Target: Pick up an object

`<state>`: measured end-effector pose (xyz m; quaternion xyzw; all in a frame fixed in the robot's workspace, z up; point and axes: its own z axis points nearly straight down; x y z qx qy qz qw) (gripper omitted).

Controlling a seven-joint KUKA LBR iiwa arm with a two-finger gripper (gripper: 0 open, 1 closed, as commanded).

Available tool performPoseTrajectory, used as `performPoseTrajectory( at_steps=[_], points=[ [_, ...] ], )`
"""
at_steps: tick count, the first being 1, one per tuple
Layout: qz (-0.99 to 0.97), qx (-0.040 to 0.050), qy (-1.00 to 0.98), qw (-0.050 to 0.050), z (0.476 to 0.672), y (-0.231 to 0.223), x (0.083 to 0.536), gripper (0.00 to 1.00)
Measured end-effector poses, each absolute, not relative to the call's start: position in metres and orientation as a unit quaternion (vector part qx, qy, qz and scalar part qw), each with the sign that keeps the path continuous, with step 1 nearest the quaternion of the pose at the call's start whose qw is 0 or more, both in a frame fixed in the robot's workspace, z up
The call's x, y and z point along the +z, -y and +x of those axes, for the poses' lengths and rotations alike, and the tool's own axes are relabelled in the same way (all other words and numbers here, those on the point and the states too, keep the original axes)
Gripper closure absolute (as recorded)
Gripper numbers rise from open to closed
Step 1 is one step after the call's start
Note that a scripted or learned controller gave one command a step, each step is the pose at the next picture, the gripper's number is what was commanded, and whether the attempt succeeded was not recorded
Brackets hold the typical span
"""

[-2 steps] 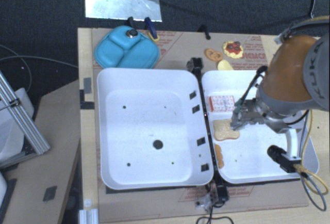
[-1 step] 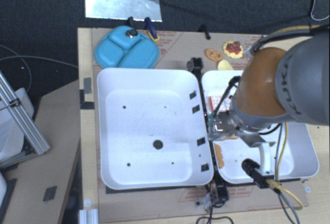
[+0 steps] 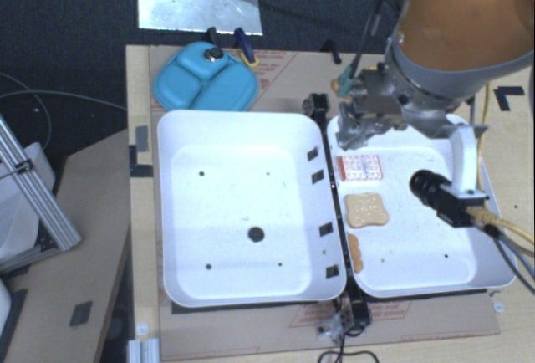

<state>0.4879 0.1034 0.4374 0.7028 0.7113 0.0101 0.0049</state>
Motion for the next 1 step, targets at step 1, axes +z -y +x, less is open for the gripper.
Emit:
performPoseTrajectory(
  at_steps=[1],
  points=[
    [0.703, 0.0013, -0.711, 0.000, 0.5108, -0.1810, 0.4004, 1.00]
  ],
)
